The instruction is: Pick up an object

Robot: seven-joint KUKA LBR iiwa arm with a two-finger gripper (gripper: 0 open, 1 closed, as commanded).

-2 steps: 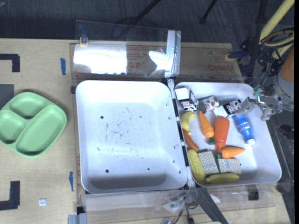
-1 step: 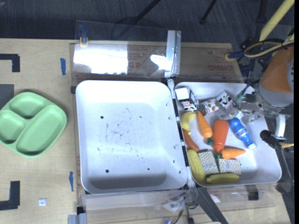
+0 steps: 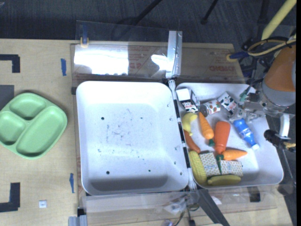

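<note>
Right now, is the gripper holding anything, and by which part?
Cannot be told. The gripper sits at the right bin's far right edge near the blue bottle, but nothing shows between its fingers.

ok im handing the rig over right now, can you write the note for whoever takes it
Gripper: at the right bin's far right corner, over the toys; I cannot tell whether it is open or shut, and nothing shows in its grip.
Right bin: all the toys are piled here, among them a blue bottle, an orange carrot, a smaller carrot, corn and a green pickle at the near edge.
Left bin: white, with dark scuff marks.
Green divided plate: on the bench, left of both bins.
Done: nothing lifted yet.
Left: grasp one toy and raise it.
</note>
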